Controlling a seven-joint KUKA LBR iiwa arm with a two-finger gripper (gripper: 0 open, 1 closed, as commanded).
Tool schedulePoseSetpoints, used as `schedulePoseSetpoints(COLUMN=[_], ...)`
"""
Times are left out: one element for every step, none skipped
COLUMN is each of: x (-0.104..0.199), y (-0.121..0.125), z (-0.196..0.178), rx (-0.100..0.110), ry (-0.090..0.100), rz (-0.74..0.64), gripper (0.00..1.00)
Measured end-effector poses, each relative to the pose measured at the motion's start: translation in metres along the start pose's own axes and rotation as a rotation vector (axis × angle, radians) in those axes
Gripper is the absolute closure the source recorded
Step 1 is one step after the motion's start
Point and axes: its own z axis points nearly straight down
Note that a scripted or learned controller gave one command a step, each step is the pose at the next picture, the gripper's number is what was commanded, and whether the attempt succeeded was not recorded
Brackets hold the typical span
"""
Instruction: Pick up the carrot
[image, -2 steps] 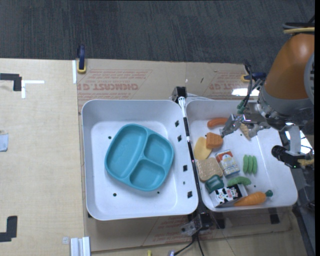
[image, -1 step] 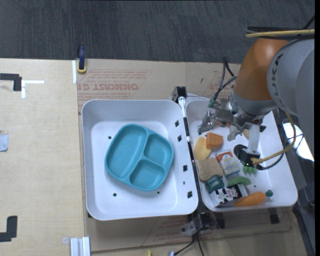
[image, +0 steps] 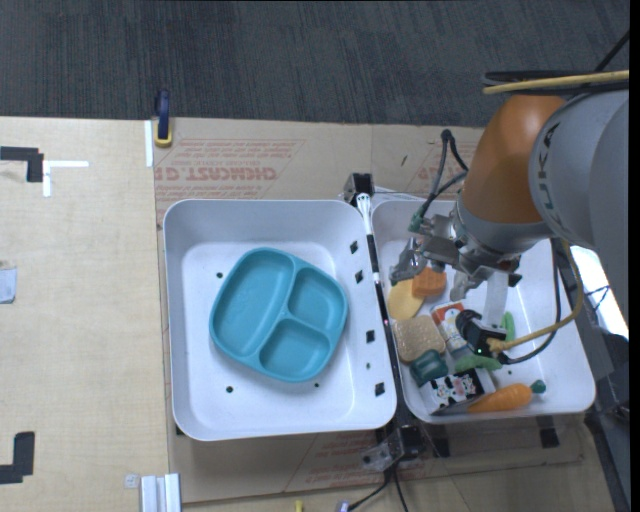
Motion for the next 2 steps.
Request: schedulePoseSetpoints(x=[-0.033,-0.062], y=[0.048,0.063], z=[0.0,0.074], rx=[-0.003,0.0], ry=[-0.001,-0.001], rz=[0.09,0.202], gripper=[0.0,0.0])
